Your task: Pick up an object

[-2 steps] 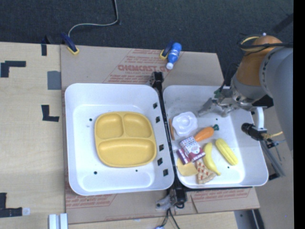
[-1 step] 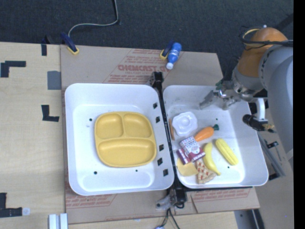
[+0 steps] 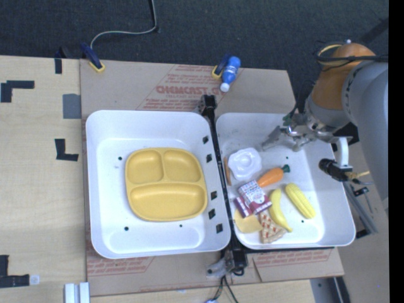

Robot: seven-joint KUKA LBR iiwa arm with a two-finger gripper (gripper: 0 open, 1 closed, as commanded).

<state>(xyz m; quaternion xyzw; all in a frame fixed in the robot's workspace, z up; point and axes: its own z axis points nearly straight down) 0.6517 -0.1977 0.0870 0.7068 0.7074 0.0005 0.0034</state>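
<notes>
Camera view showed the counter [image 3: 38,169] bearing two white bins. The left bin [image 3: 104,131] held a yellow divided tray [image 3: 166,185]. The grey arm [image 3: 363,106] reached in from the right, its claw [image 3: 284,137] over the right bin's [image 3: 334,226] far part; whether spread or pressed together, I cannot tell. Nearer lay a white cup [image 3: 244,163], corn cob [image 3: 299,201], banana [image 3: 279,210], carrot [image 3: 271,177] and waffle piece [image 3: 270,229].

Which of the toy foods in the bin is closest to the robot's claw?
The orange carrot. It lies just below the gripper, nearer than the corn cob, the banana or the white cup to its left.
</notes>
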